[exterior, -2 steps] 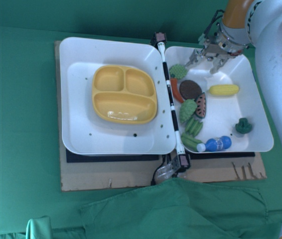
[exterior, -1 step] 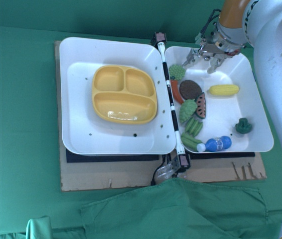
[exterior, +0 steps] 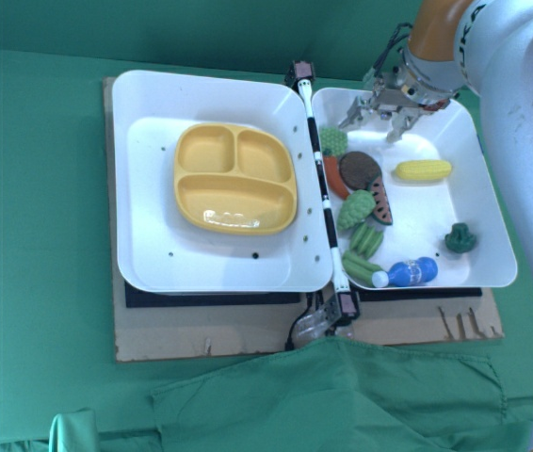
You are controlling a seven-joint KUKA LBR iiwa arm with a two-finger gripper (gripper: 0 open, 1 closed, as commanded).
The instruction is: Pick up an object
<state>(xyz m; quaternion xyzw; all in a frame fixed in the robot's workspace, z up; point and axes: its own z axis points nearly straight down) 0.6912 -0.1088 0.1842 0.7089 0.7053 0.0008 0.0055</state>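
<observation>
My gripper (exterior: 376,126) hangs over the far part of the right bin (exterior: 489,196), its two fingers spread wide and nothing between them. Below it in that bin lie a yellow corn cob (exterior: 423,169), a brown steak piece (exterior: 358,169), a watermelon slice (exterior: 380,206), a carrot (exterior: 334,176), a small broccoli (exterior: 332,140), a green grape bunch (exterior: 354,209), green pea pods (exterior: 365,240), a blue bottle (exterior: 405,273) and a dark green toy (exterior: 460,239). The gripper is apart from all of them.
The left bin (exterior: 153,121) holds a yellow divided plate (exterior: 235,177). A black-and-white bar (exterior: 319,177) runs between the bins. Both bins rest on cardboard over green cloth. The grey arm (exterior: 521,111) covers the right side.
</observation>
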